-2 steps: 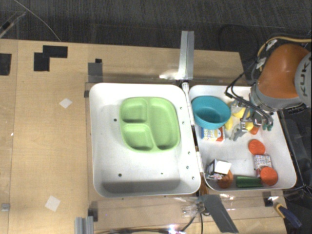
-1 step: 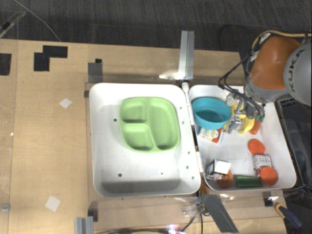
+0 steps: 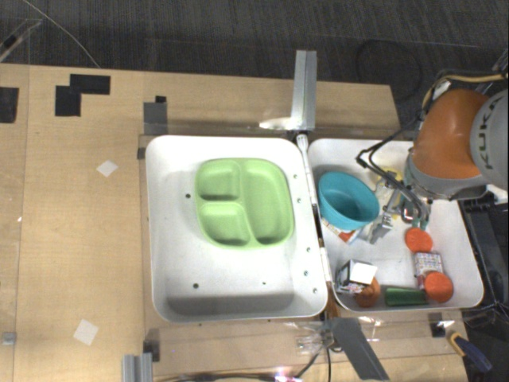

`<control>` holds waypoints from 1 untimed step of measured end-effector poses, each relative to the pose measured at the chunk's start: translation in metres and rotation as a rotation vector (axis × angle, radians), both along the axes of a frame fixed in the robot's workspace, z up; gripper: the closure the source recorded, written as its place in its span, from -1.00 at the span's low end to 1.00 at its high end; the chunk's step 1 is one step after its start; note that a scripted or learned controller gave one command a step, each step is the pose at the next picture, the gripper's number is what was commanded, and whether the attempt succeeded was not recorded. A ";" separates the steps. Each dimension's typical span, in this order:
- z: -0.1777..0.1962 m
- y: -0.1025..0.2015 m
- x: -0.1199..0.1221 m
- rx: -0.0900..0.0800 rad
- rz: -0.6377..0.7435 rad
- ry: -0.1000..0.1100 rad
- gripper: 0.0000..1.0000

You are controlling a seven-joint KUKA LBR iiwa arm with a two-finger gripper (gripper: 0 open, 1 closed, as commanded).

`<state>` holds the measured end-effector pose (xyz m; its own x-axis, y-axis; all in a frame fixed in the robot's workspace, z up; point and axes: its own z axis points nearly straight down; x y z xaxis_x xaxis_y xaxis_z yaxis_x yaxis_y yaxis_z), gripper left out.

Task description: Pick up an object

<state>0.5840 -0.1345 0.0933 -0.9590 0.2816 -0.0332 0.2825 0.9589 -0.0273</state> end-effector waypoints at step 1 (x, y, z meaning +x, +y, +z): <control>-0.003 0.001 0.006 0.007 -0.045 0.014 -1.00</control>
